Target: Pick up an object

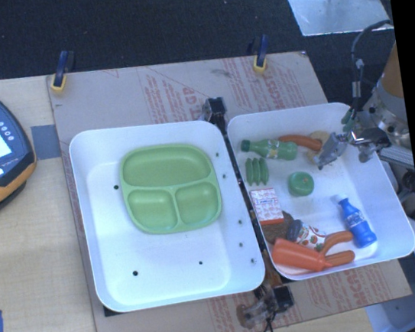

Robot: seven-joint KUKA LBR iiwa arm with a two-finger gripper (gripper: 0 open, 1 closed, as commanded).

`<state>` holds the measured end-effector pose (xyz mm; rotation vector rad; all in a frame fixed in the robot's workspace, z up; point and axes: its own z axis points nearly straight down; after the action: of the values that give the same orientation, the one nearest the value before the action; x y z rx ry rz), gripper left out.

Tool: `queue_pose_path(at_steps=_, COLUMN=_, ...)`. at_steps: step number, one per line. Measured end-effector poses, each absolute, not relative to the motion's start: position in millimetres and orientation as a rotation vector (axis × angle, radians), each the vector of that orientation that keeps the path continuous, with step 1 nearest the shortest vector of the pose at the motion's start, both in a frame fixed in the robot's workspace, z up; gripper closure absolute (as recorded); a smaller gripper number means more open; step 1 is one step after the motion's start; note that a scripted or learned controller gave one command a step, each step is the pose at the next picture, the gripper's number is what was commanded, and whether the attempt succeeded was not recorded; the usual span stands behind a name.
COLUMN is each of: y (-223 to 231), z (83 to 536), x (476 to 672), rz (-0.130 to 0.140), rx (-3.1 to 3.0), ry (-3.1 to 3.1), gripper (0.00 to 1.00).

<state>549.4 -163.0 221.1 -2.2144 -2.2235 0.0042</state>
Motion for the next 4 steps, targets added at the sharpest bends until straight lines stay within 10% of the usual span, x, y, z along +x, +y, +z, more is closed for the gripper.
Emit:
queue_pose_path(at_steps=2, y=-210, z=91, x=656.0, rz=0.006, rx=-2.211, ry=-2.228, gripper=0.00)
queue_pose_path(at_steps=4, y=-190, z=94, x=655.7, rz=0.006, rx=-2.214, ry=-2.222, gripper=0.00)
